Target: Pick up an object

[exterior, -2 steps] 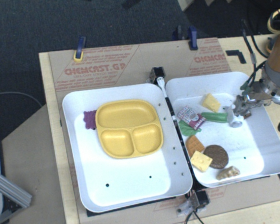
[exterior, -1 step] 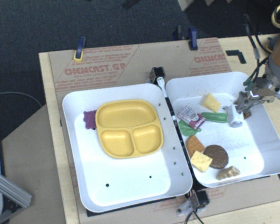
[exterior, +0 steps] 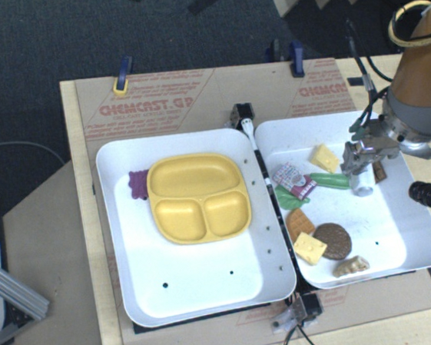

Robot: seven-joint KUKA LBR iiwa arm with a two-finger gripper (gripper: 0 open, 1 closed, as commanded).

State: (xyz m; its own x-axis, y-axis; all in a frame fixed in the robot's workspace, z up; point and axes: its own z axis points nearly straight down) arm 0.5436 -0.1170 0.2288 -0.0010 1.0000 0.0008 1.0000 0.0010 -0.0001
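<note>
White right bin [exterior: 410, 254]: gripper [exterior: 359, 175] seemingly mid-bin.

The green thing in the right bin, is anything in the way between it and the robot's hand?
Nothing visible is. The hand sits right at the free end of the green thing. The clutter lies at its other end: a crinkly wrapper overlaps it there, and the yellow block sits just above.

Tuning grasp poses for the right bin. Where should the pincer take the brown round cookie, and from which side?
Judging from this view, take the brown round cookie from straight above, across its far and right edges. It seems to lie flat, so a side approach offers little to grip. The yellow cheese wedge touches its left edge and the tan piece sits just below, crowding those sides. The pincer is above the green item.
</note>
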